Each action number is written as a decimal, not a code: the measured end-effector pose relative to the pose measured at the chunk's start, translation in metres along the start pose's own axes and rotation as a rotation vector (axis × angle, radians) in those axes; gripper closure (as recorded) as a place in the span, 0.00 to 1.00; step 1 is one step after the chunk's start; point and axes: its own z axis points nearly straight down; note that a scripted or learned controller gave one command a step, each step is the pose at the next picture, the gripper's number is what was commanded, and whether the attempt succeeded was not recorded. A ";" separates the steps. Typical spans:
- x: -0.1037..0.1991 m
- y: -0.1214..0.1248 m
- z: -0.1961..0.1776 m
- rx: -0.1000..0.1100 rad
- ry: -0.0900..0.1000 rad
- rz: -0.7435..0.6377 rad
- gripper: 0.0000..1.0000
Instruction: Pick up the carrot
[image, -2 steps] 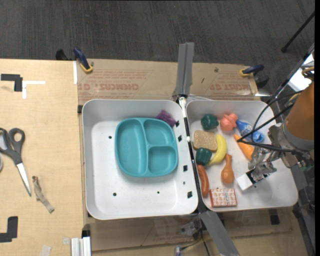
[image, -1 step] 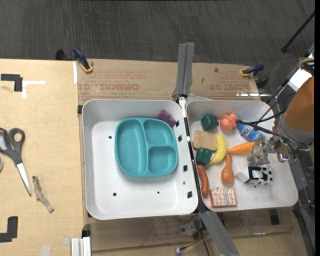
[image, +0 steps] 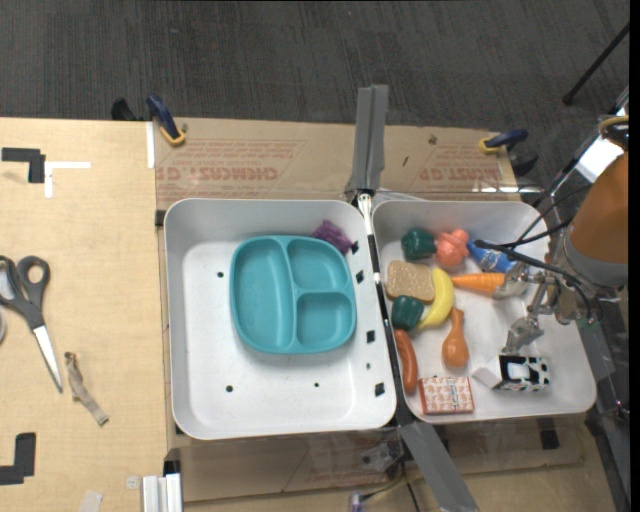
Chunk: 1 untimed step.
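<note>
The carrot (image: 478, 283) is orange and lies on its side in the right bin (image: 570, 395), near that bin's middle, with its thick end toward the right. My gripper (image: 530, 318) hangs over the right side of the same bin, just right of and slightly below the carrot's thick end. Nothing shows between it and the carrot, and the carrot rests on the bin floor. The arm's orange band (image: 608, 225) is at the right edge.
Around the carrot lie a bread slice (image: 410, 280), banana (image: 440, 298), orange gourd (image: 456, 340), blue item (image: 490, 258), sausage (image: 407, 360), pink box (image: 446, 394) and black-and-white carton (image: 524, 372). The left bin (image: 195, 390) holds a teal divided plate (image: 295, 294).
</note>
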 end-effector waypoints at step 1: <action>-0.076 0.006 0.001 0.001 0.001 0.373 0.00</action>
